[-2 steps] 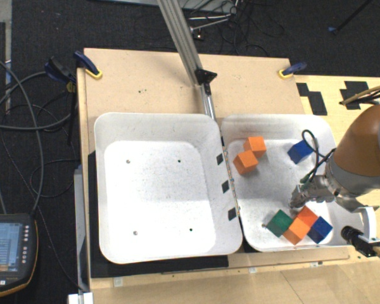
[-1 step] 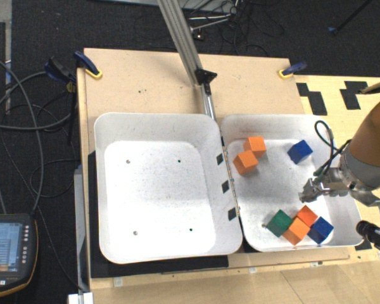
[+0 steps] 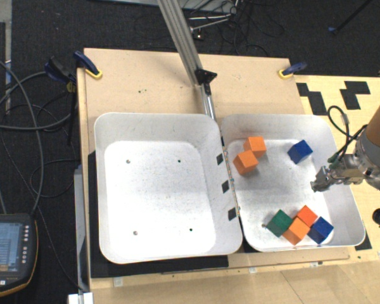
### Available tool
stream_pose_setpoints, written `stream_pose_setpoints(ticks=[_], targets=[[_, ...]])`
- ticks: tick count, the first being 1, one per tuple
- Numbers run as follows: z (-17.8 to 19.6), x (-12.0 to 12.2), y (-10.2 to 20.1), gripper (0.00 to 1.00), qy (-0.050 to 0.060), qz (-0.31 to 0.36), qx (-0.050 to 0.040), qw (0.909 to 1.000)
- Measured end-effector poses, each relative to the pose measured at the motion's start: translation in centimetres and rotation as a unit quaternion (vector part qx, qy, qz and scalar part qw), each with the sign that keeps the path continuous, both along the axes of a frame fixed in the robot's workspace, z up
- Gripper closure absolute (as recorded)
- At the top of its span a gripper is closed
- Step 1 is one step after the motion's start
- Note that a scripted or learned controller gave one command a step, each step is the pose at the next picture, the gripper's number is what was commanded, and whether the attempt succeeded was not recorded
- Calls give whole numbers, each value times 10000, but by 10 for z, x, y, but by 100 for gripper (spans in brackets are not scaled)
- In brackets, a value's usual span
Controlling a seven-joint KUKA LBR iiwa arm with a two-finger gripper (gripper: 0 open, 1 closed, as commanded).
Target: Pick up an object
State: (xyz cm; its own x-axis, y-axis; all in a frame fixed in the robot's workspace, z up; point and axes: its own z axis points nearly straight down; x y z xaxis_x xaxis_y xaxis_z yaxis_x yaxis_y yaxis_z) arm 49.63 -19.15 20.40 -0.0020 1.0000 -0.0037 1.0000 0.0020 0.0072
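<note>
Several small blocks lie in the right bin [image 3: 273,126]. Two orange blocks [image 3: 250,155] touch each other near its upper left, and a blue block [image 3: 299,151] sits to their right. Near the front edge a green block [image 3: 280,223], two more orange blocks [image 3: 301,224] and a second blue block [image 3: 320,229] are bunched together. My gripper [image 3: 321,182] hangs over the bin's right side, below and to the right of the upper blue block and above the front cluster. Nothing shows between its fingers.
The left bin [image 3: 114,132] sits beside the right one on a wooden bench [image 3: 145,81]. A metal pole [image 3: 183,40] slants in from the top to the seam between the bins. Clamps [image 3: 88,65] hold the board's far corners.
</note>
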Motion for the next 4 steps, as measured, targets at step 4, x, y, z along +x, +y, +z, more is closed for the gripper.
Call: stream_pose_setpoints(ticks=[4], targets=[[34,21,166,100,24,36,29,10000]])
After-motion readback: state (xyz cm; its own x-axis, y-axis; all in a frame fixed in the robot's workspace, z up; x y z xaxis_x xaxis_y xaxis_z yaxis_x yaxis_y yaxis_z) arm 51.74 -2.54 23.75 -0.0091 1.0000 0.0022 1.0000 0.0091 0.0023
